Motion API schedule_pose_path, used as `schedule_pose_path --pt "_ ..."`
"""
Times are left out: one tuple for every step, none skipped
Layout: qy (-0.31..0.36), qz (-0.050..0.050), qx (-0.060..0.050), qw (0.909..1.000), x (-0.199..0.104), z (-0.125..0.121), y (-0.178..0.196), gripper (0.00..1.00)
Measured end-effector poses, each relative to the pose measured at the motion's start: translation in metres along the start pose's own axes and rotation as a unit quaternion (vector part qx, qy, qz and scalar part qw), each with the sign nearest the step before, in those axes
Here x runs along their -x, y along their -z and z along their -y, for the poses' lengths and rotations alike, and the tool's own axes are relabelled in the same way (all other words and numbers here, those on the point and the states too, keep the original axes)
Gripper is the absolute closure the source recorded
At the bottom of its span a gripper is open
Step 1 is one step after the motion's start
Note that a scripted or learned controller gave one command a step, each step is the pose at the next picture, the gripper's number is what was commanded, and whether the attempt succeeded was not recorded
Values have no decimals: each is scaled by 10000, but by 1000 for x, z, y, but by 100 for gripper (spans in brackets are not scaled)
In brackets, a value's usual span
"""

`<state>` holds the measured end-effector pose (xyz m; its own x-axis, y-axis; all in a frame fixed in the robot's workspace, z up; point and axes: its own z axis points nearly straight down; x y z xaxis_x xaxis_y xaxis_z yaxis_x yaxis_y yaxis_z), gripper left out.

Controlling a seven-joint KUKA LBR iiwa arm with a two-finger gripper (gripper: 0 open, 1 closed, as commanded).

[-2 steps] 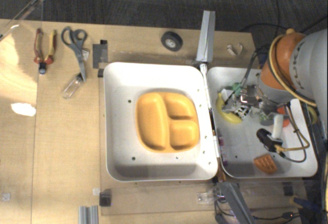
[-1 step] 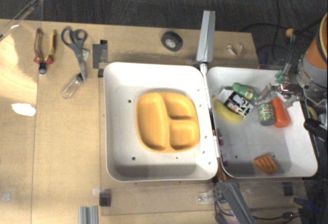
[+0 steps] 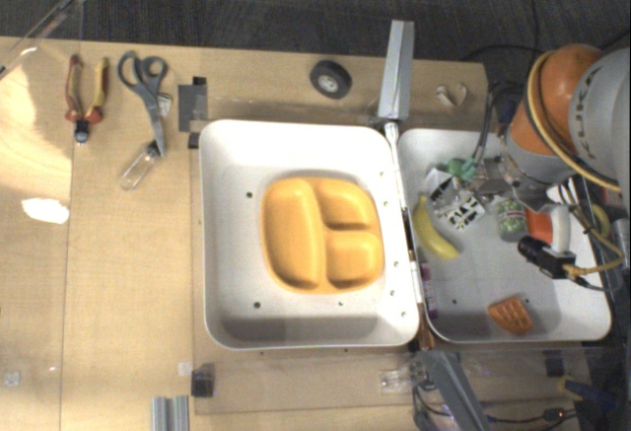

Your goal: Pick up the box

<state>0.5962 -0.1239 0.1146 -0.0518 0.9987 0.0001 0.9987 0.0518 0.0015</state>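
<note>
The box (image 3: pixel 460 212), small and white with black print, lies tilted in the right bin (image 3: pixel 592 325) near its left side, just right of a yellow banana (image 3: pixel 434 230). My gripper (image 3: pixel 480 184) reaches in from the right, low over the bin's far half. Its tip sits just above and to the right of the box, among small green items (image 3: pixel 456 167). Whether it touches the box I cannot tell. The grey arm with its orange band (image 3: pixel 557 108) covers the bin's far right corner.
The left bin (image 3: pixel 227 311) holds a yellow compartment tray (image 3: pixel 320 232). The right bin also has an orange ridged item (image 3: pixel 511 314), a red piece (image 3: pixel 539 223) and a round green-white item (image 3: pixel 510 220). Scissors (image 3: pixel 150 94), pliers (image 3: pixel 84 94) and a tape roll (image 3: pixel 330 78) lie on the bench.
</note>
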Motion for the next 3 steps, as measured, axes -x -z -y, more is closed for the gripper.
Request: schedule_pose_path --pt "630 18 34 9980 62 30 77 0" --pt "-57 8 19 10000 10 -2 -16 0" --pt "236 18 35 9997 78 -5 113 0"
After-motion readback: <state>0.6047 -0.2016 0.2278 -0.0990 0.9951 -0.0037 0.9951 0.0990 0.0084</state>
